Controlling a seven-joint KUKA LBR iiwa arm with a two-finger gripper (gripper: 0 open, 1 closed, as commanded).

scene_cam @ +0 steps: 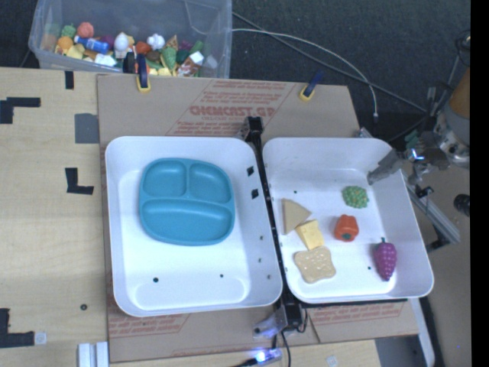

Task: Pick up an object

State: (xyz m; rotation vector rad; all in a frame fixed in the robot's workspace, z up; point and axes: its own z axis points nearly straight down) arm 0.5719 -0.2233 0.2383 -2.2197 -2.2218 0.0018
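The right bin (397,290) holds several toy foods: a green bumpy piece (354,197), a red pepper (346,228), a purple grape bunch (385,259), a yellow cheese block (309,234), a tan wedge (293,213) and a tan cracker (314,264). My gripper (386,170) reaches in from the right over the bin's upper right rim. It sits just above and right of the green piece and apart from it. Nothing shows in its grasp.
The left bin (126,281) holds a blue divided plate (186,202). A clear box of small toys (130,43) stands beyond the bins at the top left. Two clamps (142,79) (309,90) pin the cardboard sheet. A cable runs across the top right.
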